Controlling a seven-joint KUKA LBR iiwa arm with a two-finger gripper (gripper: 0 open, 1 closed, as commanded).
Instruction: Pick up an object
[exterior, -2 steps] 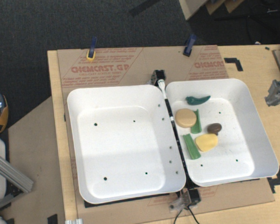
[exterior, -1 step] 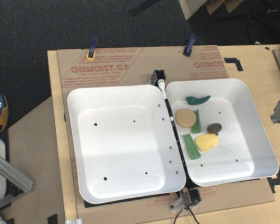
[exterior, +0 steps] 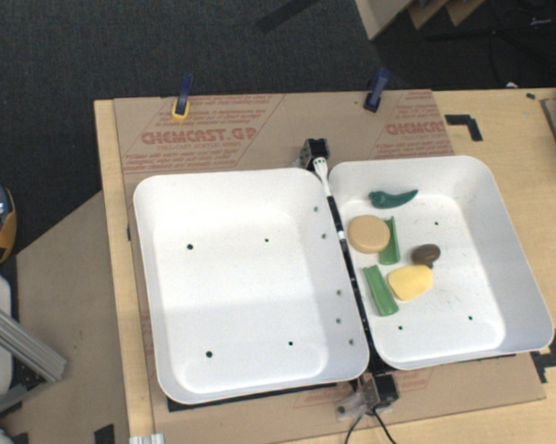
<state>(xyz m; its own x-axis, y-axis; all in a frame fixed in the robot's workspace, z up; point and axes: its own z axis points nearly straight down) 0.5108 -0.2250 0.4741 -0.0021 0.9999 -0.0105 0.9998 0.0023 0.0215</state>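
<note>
The right bin (exterior: 507, 277) holds several small objects near its left side. A dark green curved piece (exterior: 392, 198) lies at the back. Below it sits a round tan disc (exterior: 369, 233), resting against a green strip (exterior: 390, 241). A small brown oval (exterior: 426, 254) lies to the right. A yellow rounded piece (exterior: 410, 281) sits beside another green strip (exterior: 380, 290).
The left bin (exterior: 235, 285) sits beside the right one on a cardboard sheet (exterior: 253, 124). Two clamps (exterior: 183, 98) (exterior: 377, 88) hold the sheet's far edge. A grey rail (exterior: 18, 340) crosses the lower left corner.
</note>
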